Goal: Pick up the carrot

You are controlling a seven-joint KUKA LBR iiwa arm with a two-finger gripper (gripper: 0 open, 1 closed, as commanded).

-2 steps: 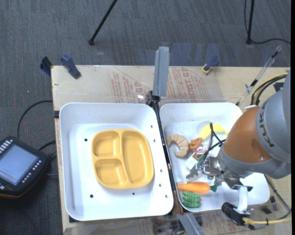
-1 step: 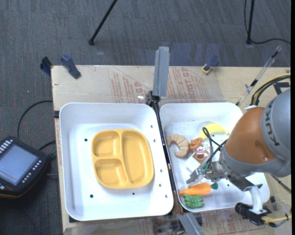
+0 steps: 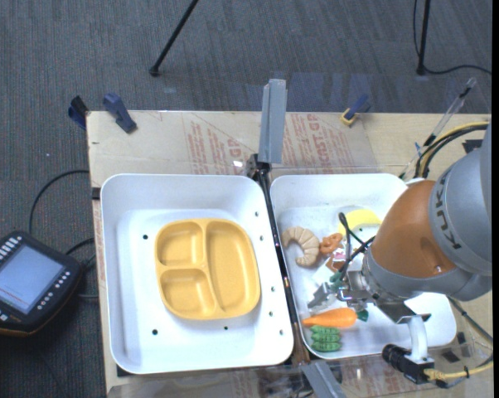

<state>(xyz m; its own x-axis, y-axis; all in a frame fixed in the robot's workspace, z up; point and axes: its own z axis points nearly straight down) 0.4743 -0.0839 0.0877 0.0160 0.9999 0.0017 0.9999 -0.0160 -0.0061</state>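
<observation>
a dark grey carpeted floor (image 3: 233, 40) surrounds the desk (image 3: 208, 139), whose brown board top shows red printing and carries blue clamps along its far edge. a black teach pendant (image 3: 21, 284) with a lit screen lies on the floor to the left. on the desk sit two shallow white bins side by side. the left bin (image 3: 125, 214) holds a yellow three-section tray (image 3: 206, 269), lying flat near its middle. the right bin (image 3: 316, 193) holds a croissant (image 3: 302, 244), a yellow piece (image 3: 364, 219) near the arm (image 3: 436, 235), the carrot (image 3: 331, 318) lying flat near the front edge, and a green knobbly piece (image 3: 325, 338) just in front of it. the hand (image 3: 342, 288) hangs just above the carrot; whether it is clenched or released i cannot tell.
</observation>
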